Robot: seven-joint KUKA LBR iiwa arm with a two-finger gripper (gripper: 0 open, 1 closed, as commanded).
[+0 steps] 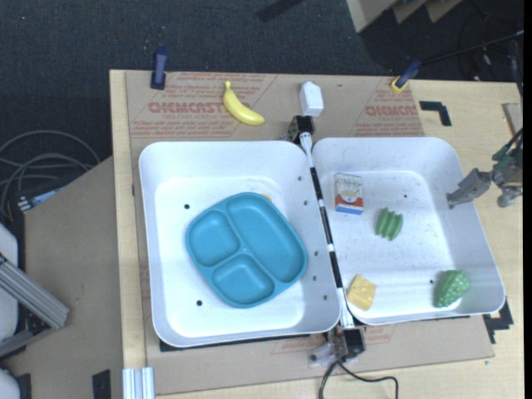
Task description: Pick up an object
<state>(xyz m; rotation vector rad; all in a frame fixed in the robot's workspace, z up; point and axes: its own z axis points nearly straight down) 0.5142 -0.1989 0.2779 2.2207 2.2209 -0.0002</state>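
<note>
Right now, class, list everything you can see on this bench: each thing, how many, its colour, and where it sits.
bins: two, white, side by side on the bench
divided plate: one, blue, in the left bin
small carton: one, white with orange and blue, right bin, far left part
green pepper: one, green, middle of the right bin
green grapes: one bunch, green, right bin, near right corner
cheese wedge: one, yellow, right bin, near left corner
banana: one, yellow, on the bench beyond the left bin
gripper: one, grey, at the right bin's right rim, holding nothing
</note>
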